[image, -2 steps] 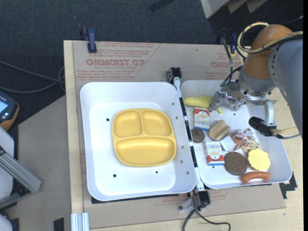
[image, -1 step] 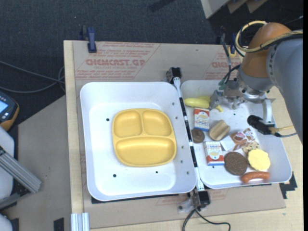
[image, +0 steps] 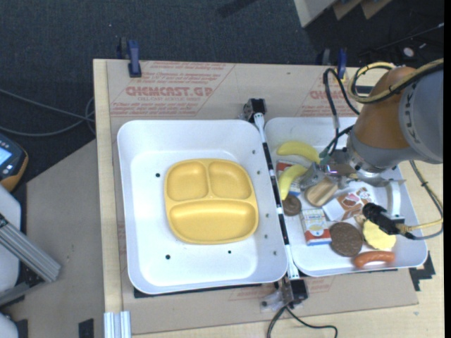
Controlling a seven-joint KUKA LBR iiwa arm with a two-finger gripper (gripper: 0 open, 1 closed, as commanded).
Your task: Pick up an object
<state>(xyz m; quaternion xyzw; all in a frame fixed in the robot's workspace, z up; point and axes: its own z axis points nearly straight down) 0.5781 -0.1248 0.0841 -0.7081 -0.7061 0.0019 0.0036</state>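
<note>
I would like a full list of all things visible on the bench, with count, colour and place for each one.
left bin: 1, white, left half of bench
divided plate: 1, yellow, three compartments, middle of left bin
right bin: 1, white, right half of bench
bananas: 2, yellow, upper left of right bin
round cookie: 1, dark brown, lower part of right bin
sausage: 1, orange-red, bottom edge of right bin
small carton: 1, white with red, beside the cookie
clamps: 2, blue, bench's far edge
arm: 1, grey with orange band, over right bin
gripper: 1, down among the toy food; too cluttered to judge a grasp
</note>
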